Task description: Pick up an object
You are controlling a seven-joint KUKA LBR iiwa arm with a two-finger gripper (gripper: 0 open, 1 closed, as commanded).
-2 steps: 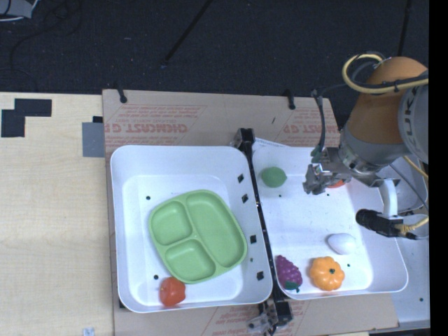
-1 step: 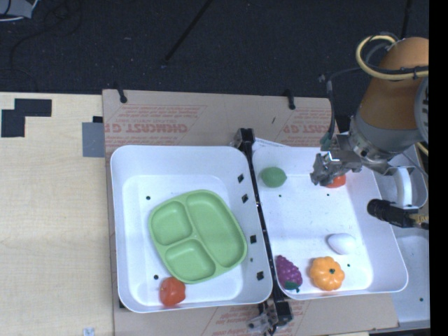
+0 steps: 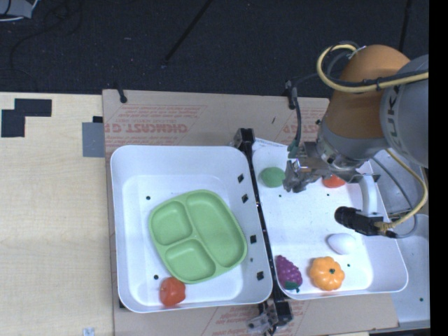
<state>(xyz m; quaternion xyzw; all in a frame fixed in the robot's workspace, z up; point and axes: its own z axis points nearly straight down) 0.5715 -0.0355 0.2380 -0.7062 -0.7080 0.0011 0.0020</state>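
Note:
My gripper (image 3: 295, 180) hangs low over the back of the right bin (image 3: 392, 271), just right of a small green round object (image 3: 271, 177) and left of a red-orange object (image 3: 334, 182) partly hidden by the wrist. I see nothing between the fingers. Further forward in the same bin lie a white egg-shaped object (image 3: 341, 243), an orange pumpkin (image 3: 327, 273) and purple grapes (image 3: 288, 271).
The left bin (image 3: 129, 180) holds a green divided plate (image 3: 197, 235) and a red tomato-like object (image 3: 172, 292) at its front. A black divider (image 3: 253, 208) runs between the bins. A black cable fitting (image 3: 358, 220) juts over the right bin.

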